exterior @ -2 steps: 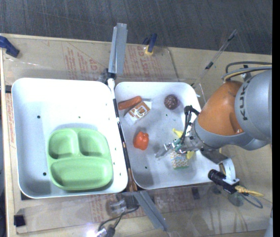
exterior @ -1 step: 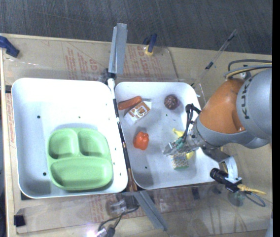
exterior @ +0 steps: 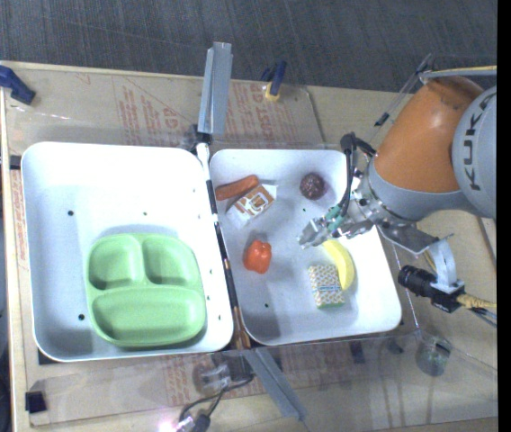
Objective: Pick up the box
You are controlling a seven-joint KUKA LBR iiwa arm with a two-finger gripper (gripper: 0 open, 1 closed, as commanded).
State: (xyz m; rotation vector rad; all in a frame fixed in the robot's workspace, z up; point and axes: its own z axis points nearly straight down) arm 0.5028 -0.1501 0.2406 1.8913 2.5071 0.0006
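Approach is the step in hand: your gripper (exterior: 320, 229), its grip state unreadable, hovers mid right bin (exterior: 282, 318) just above the patterned box (exterior: 326, 285) lying beside the banana (exterior: 343, 265); next, descend squarely onto it.

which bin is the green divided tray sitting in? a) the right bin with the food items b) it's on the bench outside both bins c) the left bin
c: the green three-compartment plastic tray lies on the floor of the left shallow white bin, while the small white-and-brown box and the yellow banana lie in the right shallow white bin.
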